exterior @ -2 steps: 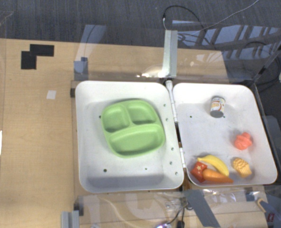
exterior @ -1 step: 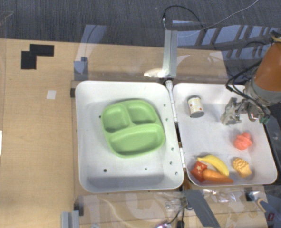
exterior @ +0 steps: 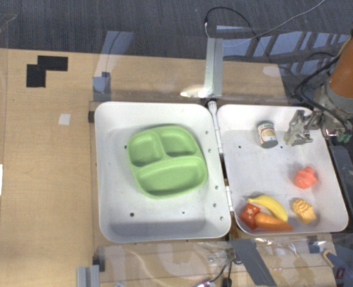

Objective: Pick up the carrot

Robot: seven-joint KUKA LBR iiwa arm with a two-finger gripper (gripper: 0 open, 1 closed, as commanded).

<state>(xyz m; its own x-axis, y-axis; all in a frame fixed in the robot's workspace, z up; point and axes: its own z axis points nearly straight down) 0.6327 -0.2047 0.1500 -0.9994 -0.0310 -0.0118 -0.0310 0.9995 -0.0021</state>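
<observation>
Gripper (exterior: pixel 298 130), finger state not discernible, is seen over right bin's (exterior: pixel 337 184) far side near a can (exterior: pixel 267 134), w/ carrot (exterior: pixel 272 222) lying at near edge beside banana (exterior: pixel 270 206).

Two bins side by side on tabletop (exterior: pixel 39 178). Left bin (exterior: pixel 113 220): divided plate (exterior: pixel 166 160) at centre. Right bin (exterior: pixel 248 166): can (exterior: pixel 267 134) upper middle, gripper (exterior: pixel 298 133) just right of it; round fruit (exterior: pixel 306 177) mid-right; carrot (exterior: pixel 272 222), banana (exterior: pixel 270 206), pepper (exterior: pixel 248 215), corn (exterior: pixel 303 210) clustered along lower edge.
</observation>
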